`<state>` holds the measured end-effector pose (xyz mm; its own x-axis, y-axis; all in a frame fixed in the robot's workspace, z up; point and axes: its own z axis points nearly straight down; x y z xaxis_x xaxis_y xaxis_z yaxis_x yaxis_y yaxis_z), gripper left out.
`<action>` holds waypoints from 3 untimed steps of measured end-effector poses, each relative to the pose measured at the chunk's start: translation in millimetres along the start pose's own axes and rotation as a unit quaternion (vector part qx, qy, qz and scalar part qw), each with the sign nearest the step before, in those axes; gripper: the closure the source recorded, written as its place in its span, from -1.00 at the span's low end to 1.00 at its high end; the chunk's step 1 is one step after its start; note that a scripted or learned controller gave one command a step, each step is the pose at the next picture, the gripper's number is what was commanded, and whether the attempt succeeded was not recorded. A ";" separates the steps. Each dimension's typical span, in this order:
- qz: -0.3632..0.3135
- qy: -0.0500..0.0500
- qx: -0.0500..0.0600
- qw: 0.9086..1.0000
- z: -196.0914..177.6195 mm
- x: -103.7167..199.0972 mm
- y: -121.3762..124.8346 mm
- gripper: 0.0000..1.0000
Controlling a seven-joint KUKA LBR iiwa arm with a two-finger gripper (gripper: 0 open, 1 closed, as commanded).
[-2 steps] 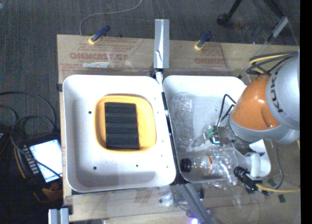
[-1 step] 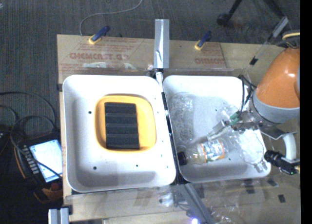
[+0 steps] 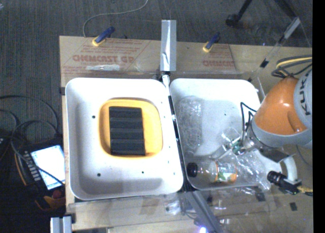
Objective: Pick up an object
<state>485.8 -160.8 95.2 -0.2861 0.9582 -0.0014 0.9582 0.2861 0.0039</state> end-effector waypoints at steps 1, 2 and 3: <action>0.083 -0.001 -0.004 0.997 4.3 -57.4 43.8 -1.00; 0.083 -0.001 -0.005 0.997 -5.9 -56.6 45.1 1.00; 0.090 0.000 0.003 0.996 -71.3 -9.5 75.3 1.00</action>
